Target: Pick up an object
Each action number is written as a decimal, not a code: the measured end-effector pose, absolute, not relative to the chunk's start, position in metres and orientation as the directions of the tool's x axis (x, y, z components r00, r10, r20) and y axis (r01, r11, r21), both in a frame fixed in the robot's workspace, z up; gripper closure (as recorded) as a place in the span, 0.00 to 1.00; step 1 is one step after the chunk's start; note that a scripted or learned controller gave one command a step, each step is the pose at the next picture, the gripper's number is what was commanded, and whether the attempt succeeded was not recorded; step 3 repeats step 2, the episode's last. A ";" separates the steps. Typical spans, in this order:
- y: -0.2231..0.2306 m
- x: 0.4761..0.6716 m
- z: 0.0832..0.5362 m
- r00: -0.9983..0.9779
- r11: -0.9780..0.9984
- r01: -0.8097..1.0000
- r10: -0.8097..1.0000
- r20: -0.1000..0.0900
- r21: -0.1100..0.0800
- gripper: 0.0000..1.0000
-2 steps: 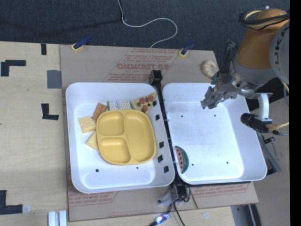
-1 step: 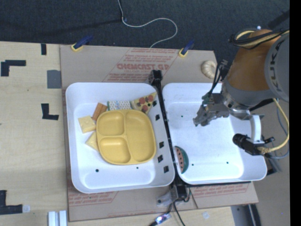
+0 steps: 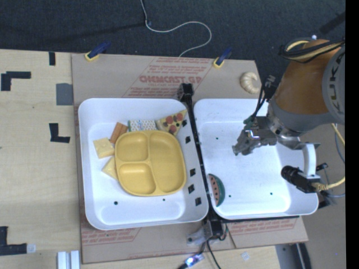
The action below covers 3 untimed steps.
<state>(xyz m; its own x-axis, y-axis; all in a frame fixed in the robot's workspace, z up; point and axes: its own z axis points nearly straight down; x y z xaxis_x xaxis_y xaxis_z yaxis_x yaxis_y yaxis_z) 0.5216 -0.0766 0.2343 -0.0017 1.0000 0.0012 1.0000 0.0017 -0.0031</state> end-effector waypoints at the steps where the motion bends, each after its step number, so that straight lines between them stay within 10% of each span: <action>1: -0.088 0.528 0.225 -0.001 0.001 1.000 1.000 0.000 -0.004 1.00; 3: -0.078 0.514 0.221 -0.001 0.001 1.000 1.000 0.000 -0.004 1.00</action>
